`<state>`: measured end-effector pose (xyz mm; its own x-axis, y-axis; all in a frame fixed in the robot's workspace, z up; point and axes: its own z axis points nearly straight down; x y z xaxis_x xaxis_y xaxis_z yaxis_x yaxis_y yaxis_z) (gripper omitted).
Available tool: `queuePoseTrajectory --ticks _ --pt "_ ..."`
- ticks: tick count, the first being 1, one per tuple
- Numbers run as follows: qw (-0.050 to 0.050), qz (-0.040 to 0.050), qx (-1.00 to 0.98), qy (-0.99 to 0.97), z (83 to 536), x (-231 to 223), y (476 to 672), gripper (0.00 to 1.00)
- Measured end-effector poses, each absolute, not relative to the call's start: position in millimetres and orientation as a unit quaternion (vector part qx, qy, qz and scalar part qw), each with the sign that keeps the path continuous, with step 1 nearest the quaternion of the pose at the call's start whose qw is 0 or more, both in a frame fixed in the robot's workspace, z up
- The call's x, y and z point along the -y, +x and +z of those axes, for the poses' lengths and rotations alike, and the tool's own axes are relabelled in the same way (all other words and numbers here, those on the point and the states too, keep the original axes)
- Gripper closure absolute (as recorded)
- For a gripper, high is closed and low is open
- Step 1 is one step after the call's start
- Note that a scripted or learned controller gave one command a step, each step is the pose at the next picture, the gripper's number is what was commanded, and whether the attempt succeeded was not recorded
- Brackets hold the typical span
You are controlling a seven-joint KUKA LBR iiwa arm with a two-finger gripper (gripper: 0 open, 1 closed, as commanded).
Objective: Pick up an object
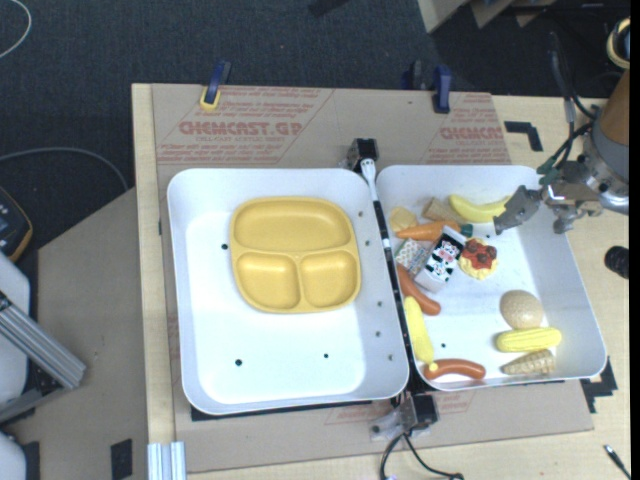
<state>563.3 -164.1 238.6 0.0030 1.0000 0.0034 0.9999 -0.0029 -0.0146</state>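
Right now the arm sits at the right edge of the camera view, w/ the gripper hanging over the far right part of the right bin. Its dark fingers look slightly apart w/ nothing between them; no object is held.

Candidates all lie in the right bin. Closest is the banana, just beside the gripper on its left, near the bin's far wall. Next to that is a small pizza-like piece w/ red topping, then a black-and-white carton, a carrot and a hot dog packed close together toward the divider. Nearer the camera: a tan egg-shaped item, a corn cob touching it, and a sausage by the near wall.

The left bin has a yellow divided tray; not a likely target from this pose.

To do the approach well, prob. best to go for something isolated: banana or egg-shaped item, since the cluster by the divider risks pinching two things or knocking neighbours. For the banana, the jaws should close across its narrow width, not along its curve, and descend clear of the bin wall. Fingers need to open wider before descent, then go low enough to get under the curve's midline, else it'll squirt out.
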Motion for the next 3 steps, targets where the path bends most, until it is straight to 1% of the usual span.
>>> queuePoseTrajectory --ticks 1,2,3 --pt "0.001 0.0003 0.707 -0.707 246 164 565.8 0.00" --pt "0.003 0.0015 0.707 -0.707 186 156 561.1 0.00" --pt "0.003 0.0015 0.707 -0.707 125 160 565.0 0.00"
